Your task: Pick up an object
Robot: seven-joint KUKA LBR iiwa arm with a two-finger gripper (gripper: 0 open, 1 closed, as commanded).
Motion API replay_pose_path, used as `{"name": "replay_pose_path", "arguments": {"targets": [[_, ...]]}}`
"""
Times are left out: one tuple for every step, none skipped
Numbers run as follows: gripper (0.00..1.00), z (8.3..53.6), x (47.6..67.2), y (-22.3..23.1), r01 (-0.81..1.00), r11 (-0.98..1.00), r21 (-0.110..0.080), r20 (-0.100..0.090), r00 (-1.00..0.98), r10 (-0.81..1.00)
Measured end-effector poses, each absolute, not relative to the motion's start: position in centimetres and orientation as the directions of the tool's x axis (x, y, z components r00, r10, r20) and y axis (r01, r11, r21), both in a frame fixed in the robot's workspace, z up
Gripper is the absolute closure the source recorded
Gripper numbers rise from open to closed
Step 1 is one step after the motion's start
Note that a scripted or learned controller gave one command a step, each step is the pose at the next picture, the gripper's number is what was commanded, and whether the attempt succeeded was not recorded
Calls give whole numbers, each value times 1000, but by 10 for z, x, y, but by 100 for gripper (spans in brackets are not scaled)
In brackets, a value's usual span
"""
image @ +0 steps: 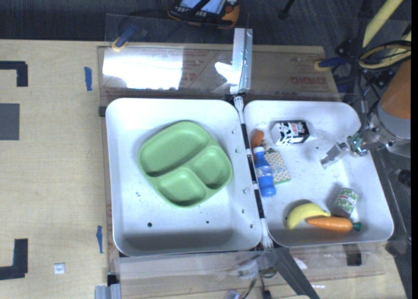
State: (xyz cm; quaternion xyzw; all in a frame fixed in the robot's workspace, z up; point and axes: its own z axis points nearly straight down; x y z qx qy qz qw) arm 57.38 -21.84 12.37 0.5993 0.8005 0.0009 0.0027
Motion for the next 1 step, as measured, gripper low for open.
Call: {"name": "replay_pose_path", "arguments": {"targets": [[0,88,666,-213,902,431,-15,30,-430,902]]}}
